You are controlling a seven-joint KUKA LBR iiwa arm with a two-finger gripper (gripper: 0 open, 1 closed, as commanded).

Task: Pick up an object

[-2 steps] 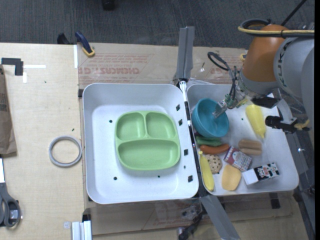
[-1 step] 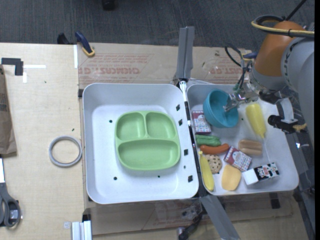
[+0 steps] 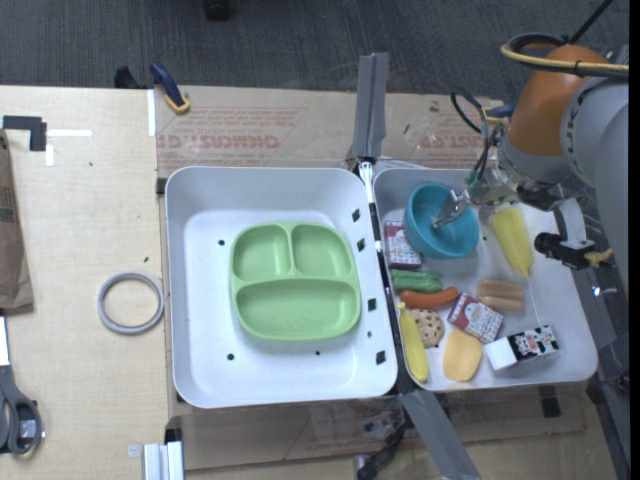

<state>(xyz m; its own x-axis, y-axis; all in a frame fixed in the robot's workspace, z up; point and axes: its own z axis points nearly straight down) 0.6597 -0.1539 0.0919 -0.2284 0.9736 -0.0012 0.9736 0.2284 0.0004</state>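
The right bin (image 3: 575,353) holds several toy foods. A blue bowl (image 3: 437,230) sits at its back left, and my gripper (image 3: 452,211) hangs over the bowl's middle, reaching down from the orange-banded wrist (image 3: 545,108). A yellow corn cob (image 3: 512,240) lies just right of the bowl. In front of it are a hot dog bun (image 3: 501,293), a red sausage (image 3: 432,296), a green pod (image 3: 418,281), a cookie (image 3: 429,327), a banana (image 3: 413,348), a red-and-white packet (image 3: 476,318) and a milk carton (image 3: 523,346). Nothing shows as lifted.
The left bin (image 3: 190,268) holds a green divided plate (image 3: 295,280). On the bench to the left lie a grey tape ring (image 3: 131,301) and scissors (image 3: 15,423). A metal divider post (image 3: 370,108) stands between the bins at the back.
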